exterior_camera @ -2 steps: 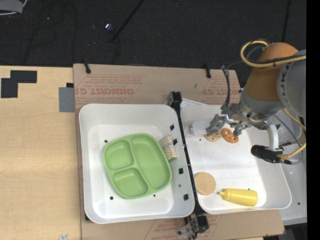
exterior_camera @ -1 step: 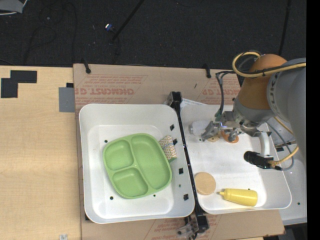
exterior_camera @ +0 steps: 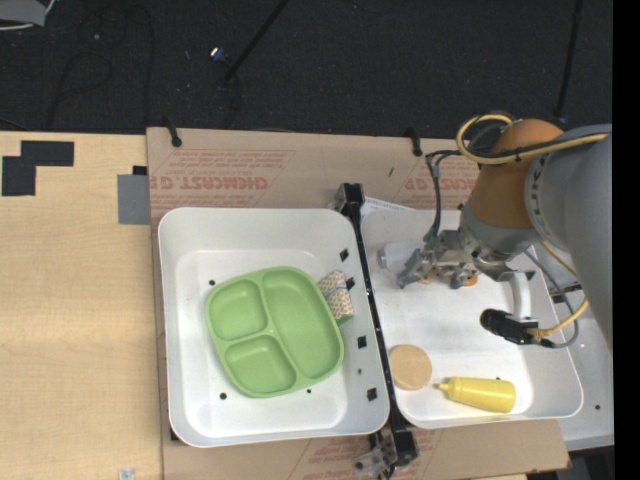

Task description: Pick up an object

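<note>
Gripper: low over the far part of the right bin, nothing seen in its grasp. Whether it is wide or narrow cannot be told from this view.

Candidate objects, right bin:
- Yellow squeeze bottle: lies on its side at the near wall, nozzle toward the divider. Likely light, with a smooth plastic skin that yields under pressure. Take hold across the middle of the body, at right angles to its long axis. It may roll or slip if caught near the taper.
- Tan round disc: lies flat just beside the nozzle, near the divider. Likely stiff and thin, with little edge to take. A grasp across its width at floor level is the only option, and a miss is probable.

Left bin: the green divided plate is wide and flat, best taken at the rim. A small patterned item touches its right edge.

Both candidates are well apart from the gripper. The bottle looks the better choice.
</note>
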